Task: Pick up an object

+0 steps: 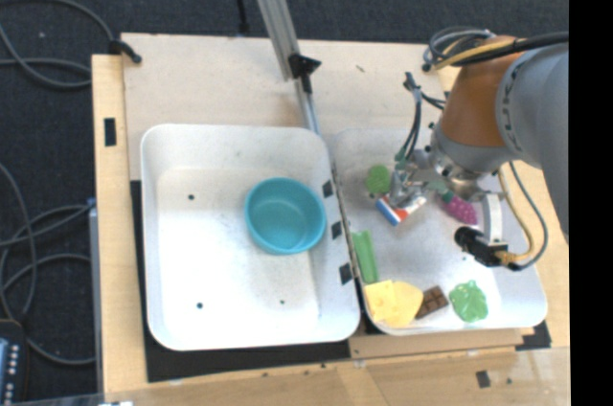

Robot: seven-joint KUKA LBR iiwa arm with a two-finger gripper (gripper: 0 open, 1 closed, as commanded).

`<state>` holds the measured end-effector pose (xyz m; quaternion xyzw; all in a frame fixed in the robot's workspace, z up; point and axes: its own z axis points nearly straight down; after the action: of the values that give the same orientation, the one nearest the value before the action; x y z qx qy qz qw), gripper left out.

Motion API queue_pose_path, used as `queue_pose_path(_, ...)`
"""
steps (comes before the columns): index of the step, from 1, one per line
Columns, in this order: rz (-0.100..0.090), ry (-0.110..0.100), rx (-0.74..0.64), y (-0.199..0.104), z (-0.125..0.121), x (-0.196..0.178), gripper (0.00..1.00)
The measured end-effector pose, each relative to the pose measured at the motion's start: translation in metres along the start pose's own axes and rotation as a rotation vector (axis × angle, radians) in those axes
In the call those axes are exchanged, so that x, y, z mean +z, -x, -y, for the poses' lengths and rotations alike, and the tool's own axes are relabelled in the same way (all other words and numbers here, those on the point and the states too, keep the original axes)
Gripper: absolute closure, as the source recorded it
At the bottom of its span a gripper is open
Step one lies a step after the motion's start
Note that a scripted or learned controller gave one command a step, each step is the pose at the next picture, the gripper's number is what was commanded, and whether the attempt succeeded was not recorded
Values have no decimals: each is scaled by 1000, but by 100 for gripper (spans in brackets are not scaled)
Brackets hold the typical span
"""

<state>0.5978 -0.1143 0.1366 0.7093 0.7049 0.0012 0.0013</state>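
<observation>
Hovering low over the right bin point(522, 299), gripper point(410, 193) sits right at a small red/white/blue block point(395, 212), mid-bin toward its left wall. Can't tell finger state, wrist hides it. Block looks light, rigid, prob smooth plastic, so may slip; best grab across its short sides, centred. Green round piece point(378, 177) lies just beside it and purple piece point(463, 209) nearby, so crowding risk. Teal bowl point(284, 214) sits mid left bin point(163, 155).
</observation>
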Motion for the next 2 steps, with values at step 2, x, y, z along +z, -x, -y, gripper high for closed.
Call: queue_pose_path(2,0,1,-10,-7,-7,-74,100)
